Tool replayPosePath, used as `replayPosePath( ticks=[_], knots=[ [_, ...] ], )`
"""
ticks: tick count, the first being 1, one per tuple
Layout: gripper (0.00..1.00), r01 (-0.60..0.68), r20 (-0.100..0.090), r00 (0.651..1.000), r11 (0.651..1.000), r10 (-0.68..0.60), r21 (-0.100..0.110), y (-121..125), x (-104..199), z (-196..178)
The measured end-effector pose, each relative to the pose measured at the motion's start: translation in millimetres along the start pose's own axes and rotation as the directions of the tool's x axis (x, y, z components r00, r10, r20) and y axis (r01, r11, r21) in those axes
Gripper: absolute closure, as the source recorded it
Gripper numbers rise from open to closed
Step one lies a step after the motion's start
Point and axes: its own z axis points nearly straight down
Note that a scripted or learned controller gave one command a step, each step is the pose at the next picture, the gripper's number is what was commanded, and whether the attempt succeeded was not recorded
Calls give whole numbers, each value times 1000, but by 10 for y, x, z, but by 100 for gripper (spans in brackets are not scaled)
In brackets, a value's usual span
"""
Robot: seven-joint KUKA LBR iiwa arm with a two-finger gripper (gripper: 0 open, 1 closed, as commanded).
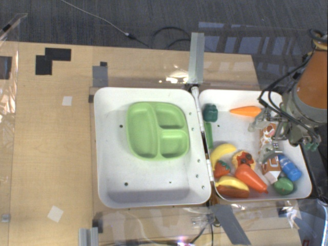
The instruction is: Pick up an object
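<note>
The desk (46, 152) carries two white bins. The left bin (110, 147) holds a green divided plate (156, 129). The right bin (225, 104) holds toy food: an orange carrot (246, 110), a yellow banana (224, 151), a green pepper (283, 186). The gripper (271, 137) hangs over the right bin's right part; whether it is spread or pressed together, one cannot tell.

Illumination is even and bright. Glare marks the clear plastic sheet (177, 78) behind the shallow white bins (110, 188). Shadows are soft; focus is slightly soft throughout.
</note>
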Motion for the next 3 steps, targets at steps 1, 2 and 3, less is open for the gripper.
replayPosePath(
  ticks=[1, 2, 3],
  knots=[
    [0, 21, -11, 1000, 1000, -21, -2, -484, -100, 1584],
    [0, 78, 6, 997, 997, -78, 0, 99, -438, 1808],
    [100, 83, 17, 996, 997, -83, 2, 101, -473, 1673]
  ],
)
